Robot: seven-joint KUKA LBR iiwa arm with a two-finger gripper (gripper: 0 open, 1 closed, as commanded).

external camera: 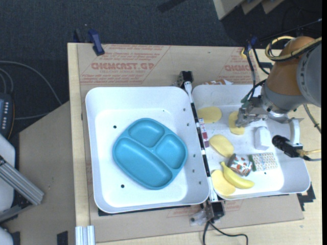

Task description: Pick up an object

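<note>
Gripper [245, 114] sat low in right bin [299, 180], tip over yellow disc [236, 122] near bin's back half. Jaw state could not be told from this angle; nothing seen between fingers. Second yellow disc [209, 114] lay left of gripper, yellow oval [222, 145] nearer bin's front, banana [238, 178] at front left, patterned packet [263, 162] beside it. Blue divided plate [149, 152] rested in left bin [102, 106].

We see the arm [301, 80] reaching in from the right, grey body with the orange band above the wrist, wrist angled down and leftward. Its gripper [244, 117] sits low at the arm's left end, pointing down.
</note>
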